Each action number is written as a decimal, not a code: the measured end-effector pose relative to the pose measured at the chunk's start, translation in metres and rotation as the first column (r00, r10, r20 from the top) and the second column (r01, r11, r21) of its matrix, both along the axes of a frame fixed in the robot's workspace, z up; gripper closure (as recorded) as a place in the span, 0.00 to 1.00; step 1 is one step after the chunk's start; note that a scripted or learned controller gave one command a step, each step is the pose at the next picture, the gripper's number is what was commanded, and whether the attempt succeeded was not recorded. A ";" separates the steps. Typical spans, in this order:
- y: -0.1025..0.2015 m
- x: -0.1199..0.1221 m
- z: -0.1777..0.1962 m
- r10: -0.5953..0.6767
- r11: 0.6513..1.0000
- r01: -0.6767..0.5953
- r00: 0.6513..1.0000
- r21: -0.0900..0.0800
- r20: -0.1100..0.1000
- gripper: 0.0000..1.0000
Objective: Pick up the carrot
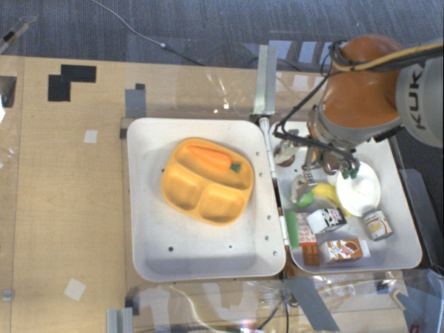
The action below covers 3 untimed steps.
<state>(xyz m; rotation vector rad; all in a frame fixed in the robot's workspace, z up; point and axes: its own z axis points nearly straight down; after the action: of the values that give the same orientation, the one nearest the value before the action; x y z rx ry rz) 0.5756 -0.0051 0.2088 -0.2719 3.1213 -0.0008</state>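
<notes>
The carrot [211,159], orange with a small green top at its right end, lies in the long upper compartment of a yellow divided plate [206,180] in the left bin [201,262]. My gripper [327,164] hangs over the upper part of the right bin [402,252], below the orange wrist band, well to the right of the carrot and apart from it. Nothing shows held in it.
The right bin holds a yellow banana [323,191], a green item [303,200], a white round dish [359,191], a small can [377,224], a brown carton [343,250] and a small white box [326,219]. A metal divider [272,179] runs between the bins.
</notes>
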 end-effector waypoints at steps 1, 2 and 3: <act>-0.014 -0.068 -0.024 0.085 0.996 -0.085 0.996 0.000 -0.005 0.00; -0.096 -0.077 -0.033 0.081 0.997 -0.081 0.997 -0.003 -0.003 0.00; -0.123 -0.020 -0.079 -0.013 1.000 0.013 1.000 0.001 -0.002 0.00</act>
<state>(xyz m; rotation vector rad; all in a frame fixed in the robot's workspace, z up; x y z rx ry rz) 0.5558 -0.1284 0.1296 -0.2511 3.1246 0.0003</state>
